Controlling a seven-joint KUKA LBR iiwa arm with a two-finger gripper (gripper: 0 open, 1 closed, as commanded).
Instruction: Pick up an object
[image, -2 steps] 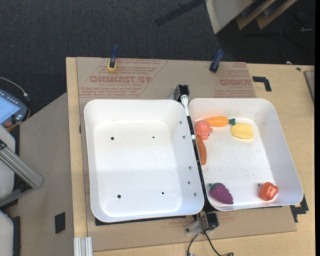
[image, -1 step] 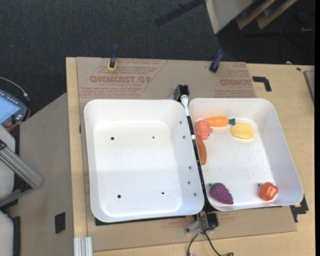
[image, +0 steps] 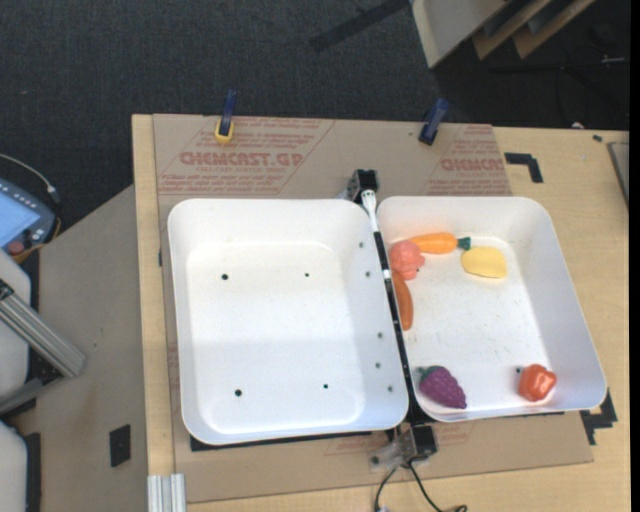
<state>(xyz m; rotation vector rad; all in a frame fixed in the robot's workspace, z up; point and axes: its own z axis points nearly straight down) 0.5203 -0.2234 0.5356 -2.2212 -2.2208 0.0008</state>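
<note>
Purple toy grapes (image: 441, 386) lay by the right bin's (image: 565, 275) near-left corner, a red pepper (image: 537, 382) near-right, a yellow lemon (image: 484, 263) toward its far edge.

Carrot (image: 434, 242), lemon (image: 484, 263), grapes (image: 441, 387), perhaps pepper (image: 537, 382) (right bin (image: 572, 290))

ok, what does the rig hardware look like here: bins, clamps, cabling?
Shallow white plastic left bin and right bin, rounded corners, on a brown board printed CHEMCAST in red. Two blue clamps on its far edge: yellow-tipped clamp, plain clamp. A black clip joins the bins' near ends; a dark cable trails from it.
</note>
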